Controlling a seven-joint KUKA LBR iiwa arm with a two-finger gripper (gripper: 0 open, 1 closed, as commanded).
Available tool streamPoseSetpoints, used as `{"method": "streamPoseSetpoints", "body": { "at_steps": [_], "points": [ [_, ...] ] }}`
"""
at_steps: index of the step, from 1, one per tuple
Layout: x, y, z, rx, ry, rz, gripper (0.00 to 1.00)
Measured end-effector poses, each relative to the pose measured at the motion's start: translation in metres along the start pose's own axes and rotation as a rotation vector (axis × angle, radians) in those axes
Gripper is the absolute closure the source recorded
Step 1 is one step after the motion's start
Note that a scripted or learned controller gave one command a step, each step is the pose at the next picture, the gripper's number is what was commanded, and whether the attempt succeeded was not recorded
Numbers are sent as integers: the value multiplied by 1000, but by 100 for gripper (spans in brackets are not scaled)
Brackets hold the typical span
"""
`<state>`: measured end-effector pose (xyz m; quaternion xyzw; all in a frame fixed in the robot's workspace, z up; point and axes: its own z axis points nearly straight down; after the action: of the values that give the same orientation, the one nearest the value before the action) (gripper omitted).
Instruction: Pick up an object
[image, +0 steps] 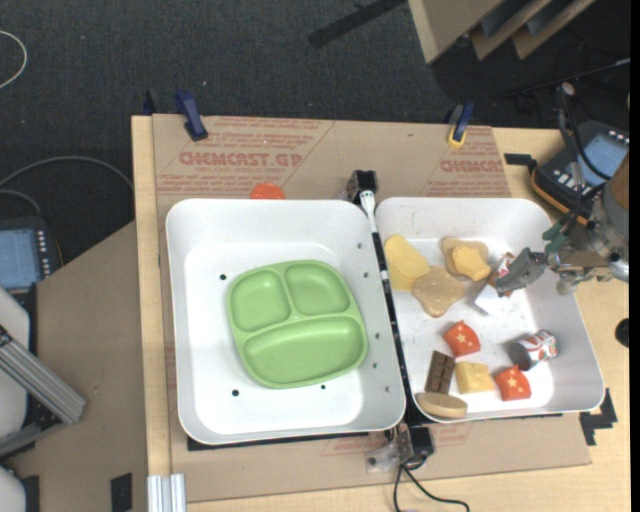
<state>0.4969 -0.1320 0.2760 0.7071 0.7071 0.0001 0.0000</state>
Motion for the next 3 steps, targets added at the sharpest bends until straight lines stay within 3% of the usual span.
{"method": "streamPoseSetpoints", "body": {
  "at_steps": [1, 2, 3],
  "points": [
    [40, -19, 175, 7, 3, 0, 0],
    [-13, 54, 192, -6, -4, 0, 0],
    [-23, 166, 133, -14, -5, -4, 0]
  ]
}}
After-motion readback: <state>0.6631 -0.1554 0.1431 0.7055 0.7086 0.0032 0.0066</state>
